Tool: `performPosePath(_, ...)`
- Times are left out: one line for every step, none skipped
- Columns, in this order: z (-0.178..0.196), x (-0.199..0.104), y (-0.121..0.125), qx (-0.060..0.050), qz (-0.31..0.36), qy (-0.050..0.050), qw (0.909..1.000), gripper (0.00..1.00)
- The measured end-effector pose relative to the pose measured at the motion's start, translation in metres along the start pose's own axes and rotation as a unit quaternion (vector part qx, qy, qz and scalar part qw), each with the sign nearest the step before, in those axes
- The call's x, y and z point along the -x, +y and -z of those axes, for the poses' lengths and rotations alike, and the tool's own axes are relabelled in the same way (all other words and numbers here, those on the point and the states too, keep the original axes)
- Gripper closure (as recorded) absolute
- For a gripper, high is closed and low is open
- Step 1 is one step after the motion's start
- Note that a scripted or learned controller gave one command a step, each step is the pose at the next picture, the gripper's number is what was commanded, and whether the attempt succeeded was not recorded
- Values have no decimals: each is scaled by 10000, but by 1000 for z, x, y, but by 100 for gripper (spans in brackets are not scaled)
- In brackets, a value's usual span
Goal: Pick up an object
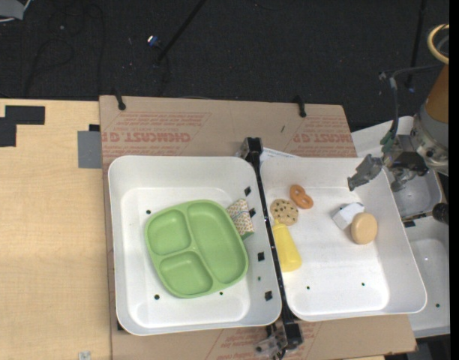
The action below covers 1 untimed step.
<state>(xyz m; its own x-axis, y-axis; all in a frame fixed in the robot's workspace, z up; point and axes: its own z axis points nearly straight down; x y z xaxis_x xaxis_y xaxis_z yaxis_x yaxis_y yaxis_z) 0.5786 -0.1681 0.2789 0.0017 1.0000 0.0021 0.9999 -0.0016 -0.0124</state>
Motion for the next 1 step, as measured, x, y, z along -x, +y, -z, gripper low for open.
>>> performPosePath(6,0,2,57,10,-12,10000,0)
